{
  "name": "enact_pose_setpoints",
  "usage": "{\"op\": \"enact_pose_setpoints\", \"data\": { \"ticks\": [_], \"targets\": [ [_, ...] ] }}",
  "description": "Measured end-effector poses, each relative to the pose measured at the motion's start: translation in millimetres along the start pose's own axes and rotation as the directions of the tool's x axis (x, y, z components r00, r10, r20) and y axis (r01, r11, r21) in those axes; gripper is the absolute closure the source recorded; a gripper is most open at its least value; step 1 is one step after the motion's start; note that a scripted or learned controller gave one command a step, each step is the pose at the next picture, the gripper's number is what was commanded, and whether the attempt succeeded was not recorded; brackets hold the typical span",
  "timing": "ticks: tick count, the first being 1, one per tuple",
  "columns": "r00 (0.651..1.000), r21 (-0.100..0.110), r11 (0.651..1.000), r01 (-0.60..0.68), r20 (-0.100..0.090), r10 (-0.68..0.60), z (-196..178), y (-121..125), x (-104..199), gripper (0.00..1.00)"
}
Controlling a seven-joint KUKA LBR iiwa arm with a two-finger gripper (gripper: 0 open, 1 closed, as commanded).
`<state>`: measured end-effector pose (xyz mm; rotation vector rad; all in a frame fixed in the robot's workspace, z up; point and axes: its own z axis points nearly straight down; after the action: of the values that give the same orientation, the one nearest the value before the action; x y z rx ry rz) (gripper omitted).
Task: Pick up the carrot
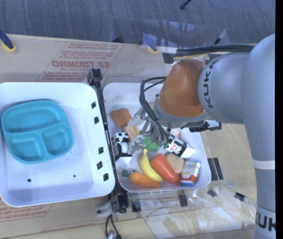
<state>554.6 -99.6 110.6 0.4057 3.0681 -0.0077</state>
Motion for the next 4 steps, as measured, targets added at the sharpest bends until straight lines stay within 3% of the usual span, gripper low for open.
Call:
{"op": "enact_pose_setpoints", "data": {
  "ticks": [1,2,3,4],
  "targets": [
    [0.984,0.010,0.984,-0.176,-0.020,0.176,4,13,-44,0.00],
    [0.925,0.016,0.926,-0.378,-0.035,0.378,-10,28,-74,0.00],
    [0.845,0.025,0.846,-0.533,-0.037,0.534,20,30,-80,0.00],
    [0.850,0.024,0.851,-0.525,-0.035,0.526,9,32,-82,1.00]
  ]
}}
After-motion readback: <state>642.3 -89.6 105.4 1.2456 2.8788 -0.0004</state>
